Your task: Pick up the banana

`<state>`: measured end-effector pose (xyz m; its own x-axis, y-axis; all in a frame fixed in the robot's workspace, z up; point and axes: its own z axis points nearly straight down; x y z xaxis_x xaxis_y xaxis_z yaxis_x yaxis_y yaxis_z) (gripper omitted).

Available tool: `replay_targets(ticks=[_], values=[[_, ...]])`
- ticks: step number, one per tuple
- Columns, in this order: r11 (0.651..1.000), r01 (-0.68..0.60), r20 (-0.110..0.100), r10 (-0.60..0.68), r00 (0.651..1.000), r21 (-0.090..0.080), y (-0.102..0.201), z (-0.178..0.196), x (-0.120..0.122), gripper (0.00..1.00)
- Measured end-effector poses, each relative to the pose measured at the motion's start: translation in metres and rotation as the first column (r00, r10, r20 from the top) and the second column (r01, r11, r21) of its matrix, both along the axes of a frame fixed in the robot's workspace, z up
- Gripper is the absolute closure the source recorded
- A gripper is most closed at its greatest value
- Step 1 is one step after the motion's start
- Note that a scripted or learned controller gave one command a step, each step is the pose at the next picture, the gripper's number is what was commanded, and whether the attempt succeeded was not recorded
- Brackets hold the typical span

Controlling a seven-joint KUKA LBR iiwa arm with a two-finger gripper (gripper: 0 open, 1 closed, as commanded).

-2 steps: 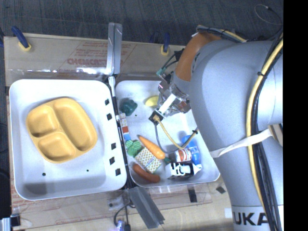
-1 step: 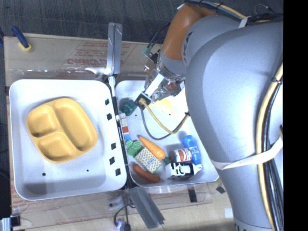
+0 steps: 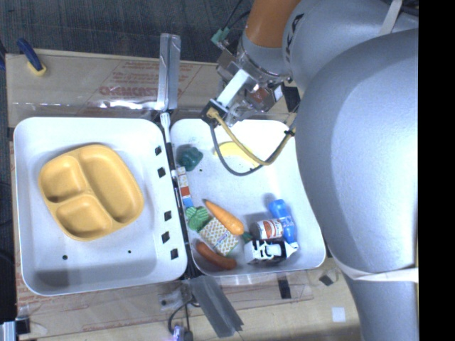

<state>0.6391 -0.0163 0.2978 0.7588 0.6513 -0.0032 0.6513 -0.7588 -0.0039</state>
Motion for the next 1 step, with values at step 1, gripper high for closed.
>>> replay_targets(ticks=[1], values=[[1.000, 0.000, -0.002, 0.000, 1.000, 0.000, 0.0000, -0.0006, -0.0002, 0.00]])
